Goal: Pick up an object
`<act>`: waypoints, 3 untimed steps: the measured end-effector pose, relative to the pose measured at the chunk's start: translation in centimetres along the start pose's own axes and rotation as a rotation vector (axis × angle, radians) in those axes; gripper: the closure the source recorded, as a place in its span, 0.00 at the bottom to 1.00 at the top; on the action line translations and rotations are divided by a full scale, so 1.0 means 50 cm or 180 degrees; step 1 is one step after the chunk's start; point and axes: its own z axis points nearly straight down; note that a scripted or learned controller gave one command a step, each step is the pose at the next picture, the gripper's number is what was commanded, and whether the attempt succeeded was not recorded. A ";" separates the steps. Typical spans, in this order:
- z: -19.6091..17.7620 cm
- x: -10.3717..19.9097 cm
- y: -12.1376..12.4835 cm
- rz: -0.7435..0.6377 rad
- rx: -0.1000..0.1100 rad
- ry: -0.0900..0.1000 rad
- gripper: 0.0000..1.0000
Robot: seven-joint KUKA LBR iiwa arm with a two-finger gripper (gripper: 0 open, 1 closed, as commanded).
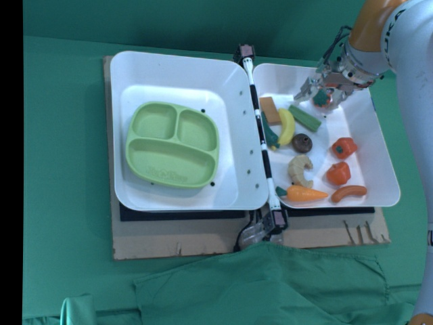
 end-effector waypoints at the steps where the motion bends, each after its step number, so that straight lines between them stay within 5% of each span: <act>1: -0.033 -0.002 0.005 0.0005 -0.0038 -0.0014 1.00; 3: -0.303 -0.008 0.012 -0.0002 -0.0014 0.0000 1.00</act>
